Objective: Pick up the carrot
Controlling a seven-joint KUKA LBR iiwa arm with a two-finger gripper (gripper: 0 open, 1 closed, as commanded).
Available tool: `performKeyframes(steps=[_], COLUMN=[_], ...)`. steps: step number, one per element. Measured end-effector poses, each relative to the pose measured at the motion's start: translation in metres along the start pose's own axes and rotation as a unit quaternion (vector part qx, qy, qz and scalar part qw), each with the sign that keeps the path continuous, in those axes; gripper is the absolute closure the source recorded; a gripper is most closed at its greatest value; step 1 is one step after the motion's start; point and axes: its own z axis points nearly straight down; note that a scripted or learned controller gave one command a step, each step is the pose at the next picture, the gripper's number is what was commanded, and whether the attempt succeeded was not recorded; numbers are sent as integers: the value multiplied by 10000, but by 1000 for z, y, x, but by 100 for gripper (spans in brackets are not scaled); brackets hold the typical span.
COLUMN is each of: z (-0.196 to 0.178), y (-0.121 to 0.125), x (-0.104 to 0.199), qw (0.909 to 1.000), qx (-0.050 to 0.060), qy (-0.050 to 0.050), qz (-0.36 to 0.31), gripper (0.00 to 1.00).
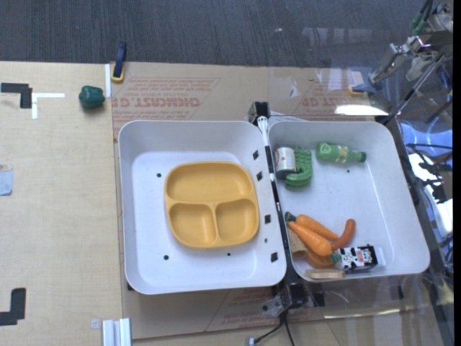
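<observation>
A pale wooden tabletop (57,215) is seen from above at a slant. Every place below is given from the yellow plastic plate with three compartments (212,204).

- Far to the plate's upper left, on the bare tabletop, sits a small dark green rounded object (91,97); it is too small to identify.
- Around the plate is the left shallow white bin (133,215). The plate lies flat near the bin's middle.
- Just right of the plate, past the seam between the bins, begins the right shallow white bin (392,193).
- Right of the plate and slightly above it, a silver can lies against a green curved piece (292,166).
- Further right, a green plastic bottle (340,153) lies on its side.
- Right of the plate and slightly below it lies the orange carrot (312,228), slanting down to the right. It sits among other orange pieces that touch it, so its outline is hard to separate.
- Beside these, lower right, lies a small black and white carton (358,258).
- Far to the plate's upper right, beyond the right bin's far corner, the grey metal tool (403,52) hangs high, well apart from the carrot. It is blurred against glare, and the frame edge cuts off the arm. Whether the tool is released or clenched cannot be told, and nothing is seen in it.
</observation>
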Motion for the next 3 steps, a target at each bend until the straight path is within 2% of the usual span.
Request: performKeyframes(steps=[1, 2, 3], z=[99, 158, 300], y=[-49, -112, -162], x=[56, 83, 85], qw=[9945, 9922, 9722], qx=[0, 0, -22], qy=[3, 10, 6], qz=[-1047, -1249, -2341], gripper=[0, 0, 0])
